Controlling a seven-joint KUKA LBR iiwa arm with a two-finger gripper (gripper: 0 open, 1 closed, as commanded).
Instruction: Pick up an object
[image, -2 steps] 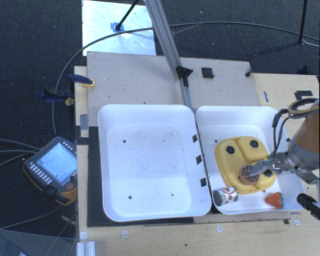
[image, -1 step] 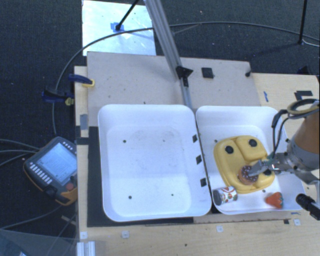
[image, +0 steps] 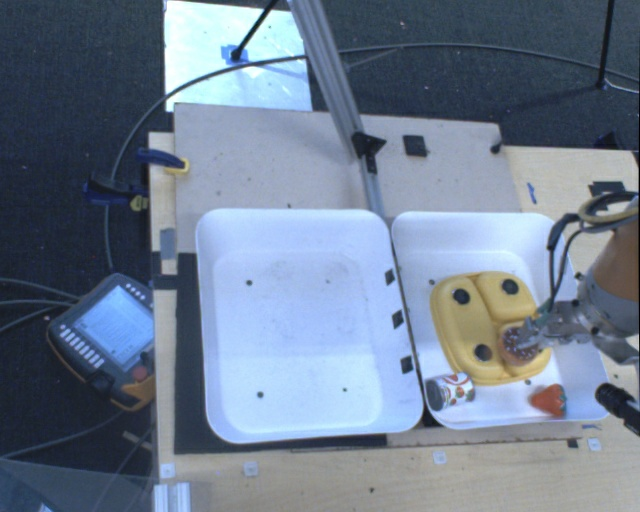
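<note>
Yellow block (image: 480, 320) under gripper (image: 524, 341)

- Gripper (image: 527, 340) low over a yellow toy (image: 480, 322) in the right bin (image: 470, 240).
- Small can (image: 449, 390) and red strawberry (image: 548, 400) near the bin's front edge.
- Left bin (image: 290, 320) alongside.

Two bins sit side by side at the frame's centre. The left bin (image: 290, 320) lies bare. In the right bin (image: 470, 240), a moulded tray (image: 480, 320) lies centrally, a can (image: 449, 390) at lower left, a strawberry (image: 549, 400) at lower right. A pendant (image: 105, 340) rests far left.
</note>
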